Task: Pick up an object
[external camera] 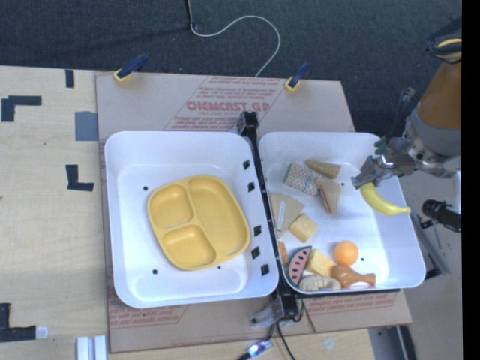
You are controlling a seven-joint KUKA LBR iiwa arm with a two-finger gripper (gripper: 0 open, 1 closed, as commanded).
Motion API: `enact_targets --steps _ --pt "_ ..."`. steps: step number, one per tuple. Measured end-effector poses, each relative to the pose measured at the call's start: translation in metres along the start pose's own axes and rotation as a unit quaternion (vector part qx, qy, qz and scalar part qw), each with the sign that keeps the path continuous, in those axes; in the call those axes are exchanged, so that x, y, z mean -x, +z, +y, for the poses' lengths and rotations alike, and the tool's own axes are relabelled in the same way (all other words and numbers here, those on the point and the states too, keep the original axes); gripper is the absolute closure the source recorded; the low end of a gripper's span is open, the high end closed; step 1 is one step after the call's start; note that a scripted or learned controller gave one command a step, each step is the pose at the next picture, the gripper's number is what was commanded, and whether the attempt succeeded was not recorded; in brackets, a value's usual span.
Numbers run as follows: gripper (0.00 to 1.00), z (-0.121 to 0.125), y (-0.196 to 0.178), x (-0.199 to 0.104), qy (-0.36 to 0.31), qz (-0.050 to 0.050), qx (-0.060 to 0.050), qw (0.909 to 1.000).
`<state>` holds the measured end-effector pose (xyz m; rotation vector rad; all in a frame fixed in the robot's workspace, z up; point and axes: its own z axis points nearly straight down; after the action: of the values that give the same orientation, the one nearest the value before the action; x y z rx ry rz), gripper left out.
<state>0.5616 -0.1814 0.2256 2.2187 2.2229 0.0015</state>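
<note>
Banana (384, 201), the likely target, lies in the right bin (409, 257) near its right wall, a curved yellow toy fruit with a smooth, glossy skin, its upper end just beside the claw (371, 174). In the one camera view, the claw hangs at the bin's right edge above that end; whether it is wide or narrow cannot be told from this slant. The risk, as a judgement: a slick, rounded banana may roll or squirt out of a pinch near its tip, and the bin wall close by could block one side. Other toy foods, such as an orange (346, 253), lie nearby; the left bin (124, 201) holds a yellow tray (198, 221).
</note>
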Motion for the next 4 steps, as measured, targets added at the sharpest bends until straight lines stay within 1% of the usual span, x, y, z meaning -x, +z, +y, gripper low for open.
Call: enact_targets --steps 1,2,3,4 --pt "1.0 -0.006 0.01 -0.049 -0.001 0.0 -0.002 1.0" --pt "1.0 -0.013 0.0 -0.109 -0.003 0.001 -0.002 1.0" --pt "1.0 -0.018 0.005 -0.173 -0.003 0.001 -0.002 1.0" --pt "1.0 -0.01 -0.006 -0.182 0.0 0.0 -0.001 1.0"
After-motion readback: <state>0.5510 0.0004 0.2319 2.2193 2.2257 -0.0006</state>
